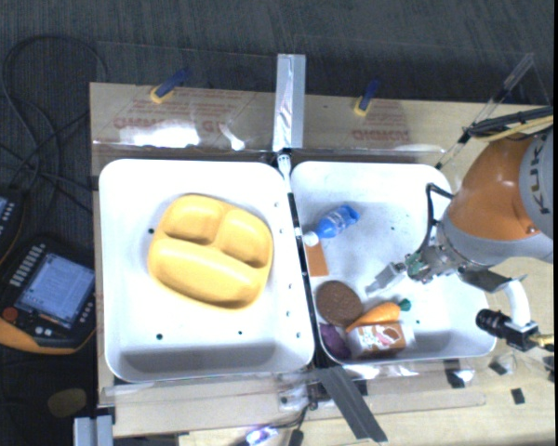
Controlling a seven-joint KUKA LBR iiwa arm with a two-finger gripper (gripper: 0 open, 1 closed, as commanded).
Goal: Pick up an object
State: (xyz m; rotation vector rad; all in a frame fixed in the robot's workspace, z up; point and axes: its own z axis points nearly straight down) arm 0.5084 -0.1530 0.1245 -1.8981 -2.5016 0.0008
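While the gripper hangs low in the right bin, nothing sits between its fingers, so the pick-up looks not yet done. Whether those fingers stand apart or together I cannot tell — the view from above shows a grey tip and little more.

Candidate objects crowd the bin's front-left corner. A carrot lies just below the gripper, touching or nearly touching a small packet with a red label. Beside them to the left is a brown disc, with something purple tucked in front of it against the wall. A blue bottle lies apart from the heap, toward the back of the bin, and a thin orange-brown card rests along the divider. In the left bin sits a large yellow bread-like loaf, well away from the arm.

As I judge it, the approach is made and the grasp is what remains: close on something — the carrot or the disc seem nearest — then lift it clear. Which one the gripper is aimed at cannot be settled from this angle.
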